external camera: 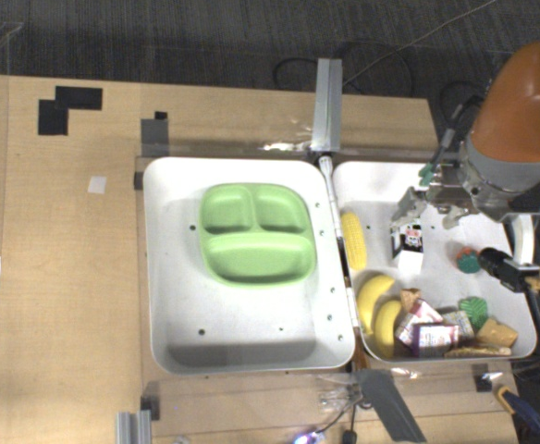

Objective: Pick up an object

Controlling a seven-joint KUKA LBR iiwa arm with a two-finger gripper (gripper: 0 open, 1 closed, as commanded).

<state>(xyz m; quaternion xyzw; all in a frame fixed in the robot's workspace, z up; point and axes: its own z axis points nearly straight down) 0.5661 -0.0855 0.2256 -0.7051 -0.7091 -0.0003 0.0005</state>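
The tool [416, 213] hangs at centre right of the frame over the right bin [372, 181]; whether it is wide or narrow cannot be told. Just below it stands a small black-and-white box [408, 241], beside the corn cob [352, 239]

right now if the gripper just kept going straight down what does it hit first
Probably the small black-and-white box standing in the right white bin: the gripper hangs just above it. Depth is unclear from this slanted view, so it may meet bare floor beside it.

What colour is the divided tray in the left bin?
Light green tray, seen in the camera view.
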